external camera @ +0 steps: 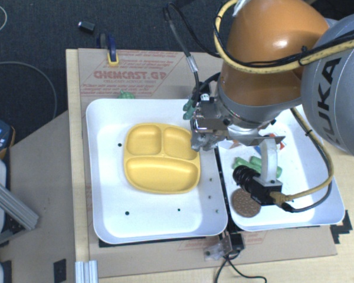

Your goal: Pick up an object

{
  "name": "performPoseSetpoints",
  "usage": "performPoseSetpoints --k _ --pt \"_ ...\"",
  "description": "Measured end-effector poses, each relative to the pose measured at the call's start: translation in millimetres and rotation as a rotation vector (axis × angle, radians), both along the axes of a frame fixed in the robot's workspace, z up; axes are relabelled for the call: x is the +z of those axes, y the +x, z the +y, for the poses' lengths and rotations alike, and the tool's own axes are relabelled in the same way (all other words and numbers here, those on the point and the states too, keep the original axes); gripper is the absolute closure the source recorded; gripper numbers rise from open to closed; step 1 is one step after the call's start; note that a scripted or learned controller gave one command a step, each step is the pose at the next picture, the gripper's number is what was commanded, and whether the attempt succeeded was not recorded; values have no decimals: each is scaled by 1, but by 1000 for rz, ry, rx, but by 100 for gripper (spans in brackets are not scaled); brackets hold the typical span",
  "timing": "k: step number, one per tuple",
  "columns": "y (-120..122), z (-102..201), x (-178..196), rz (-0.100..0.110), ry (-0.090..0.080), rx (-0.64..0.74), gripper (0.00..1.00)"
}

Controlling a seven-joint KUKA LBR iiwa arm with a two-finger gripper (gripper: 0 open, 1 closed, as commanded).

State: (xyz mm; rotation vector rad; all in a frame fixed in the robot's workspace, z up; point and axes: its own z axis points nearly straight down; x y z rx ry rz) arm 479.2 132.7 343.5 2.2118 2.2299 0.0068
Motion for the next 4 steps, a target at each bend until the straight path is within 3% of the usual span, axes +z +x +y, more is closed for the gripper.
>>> performPoseSetpoints --k 1,4 --pt "66 -1 -45 2 -4 -10 100" --pt "66 0 -11 -7 -2 -8 100"
